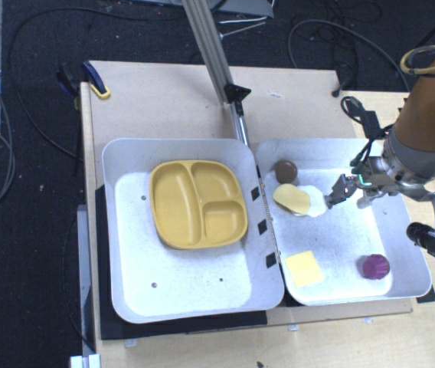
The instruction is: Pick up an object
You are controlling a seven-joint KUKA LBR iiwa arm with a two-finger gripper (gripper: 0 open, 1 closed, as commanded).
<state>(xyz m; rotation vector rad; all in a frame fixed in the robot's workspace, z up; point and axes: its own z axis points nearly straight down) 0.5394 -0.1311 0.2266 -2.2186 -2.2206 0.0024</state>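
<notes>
two white bins: one yellow three-part plate; four small items. my gripper hovers above the pale rounded lump; finger state unclear.

Pale wood worktop on a dark carpeted floor. Black cables loop across the floor at left and along the top. A grey metal pole slants down from the top to the worktop's middle. A blue and yellow clamp grips the worktop's back left corner. Light is even and flat, shadows soft.
</notes>
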